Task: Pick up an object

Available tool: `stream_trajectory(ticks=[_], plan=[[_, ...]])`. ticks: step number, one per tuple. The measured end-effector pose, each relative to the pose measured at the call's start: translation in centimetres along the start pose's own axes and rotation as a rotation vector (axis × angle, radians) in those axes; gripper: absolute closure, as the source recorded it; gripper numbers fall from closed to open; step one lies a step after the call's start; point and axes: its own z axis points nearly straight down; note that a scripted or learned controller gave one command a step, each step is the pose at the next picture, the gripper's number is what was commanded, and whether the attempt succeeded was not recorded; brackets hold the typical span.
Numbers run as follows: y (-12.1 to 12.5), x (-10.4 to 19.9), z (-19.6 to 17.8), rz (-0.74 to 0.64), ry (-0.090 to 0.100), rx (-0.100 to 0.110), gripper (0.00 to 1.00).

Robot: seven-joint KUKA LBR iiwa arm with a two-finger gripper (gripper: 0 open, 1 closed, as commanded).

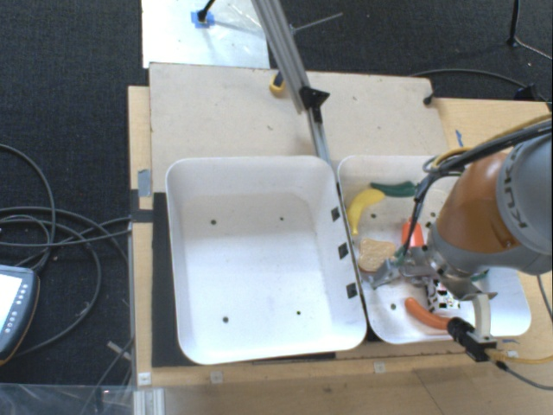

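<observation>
Objects on offer: I am looking at a yellow banana [363, 206] near the divider in the right bin [518, 314], a green piece [396, 189] just behind it, a tan flat piece [377, 252] in front of the banana, a thin orange stick [407, 232] standing beside the arm, and an orange sausage-shaped toy [425, 313] lying near the front wall.

Pincer: I am seeing it [399, 269] low over the right bin, between the tan piece and the orange toy; the wrist is covering it, so I cannot tell how it is set, and I am seeing nothing held.

Arm: I am watching it [484, 214] reaching in from the right and hanging over most of the right bin.

Left bin: I am reading it [251, 173] as bare white floor.

Bench: it [216, 111] is carrying both bins side by side.

Step in hand: I am judging this as the approach, with no grasp made yet.

Next move: I am thinking it calls for settling on the nearest piece, likely the tan one or the orange toy, lowering squarely over it, closing, then lifting straight clear of the wall.
</observation>
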Motion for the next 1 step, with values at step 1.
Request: stream_trajectory(ticks=[1], plan=[[0.11, -0.05, -1.19, 0.001, -0.001, -0.004, 1.00]])
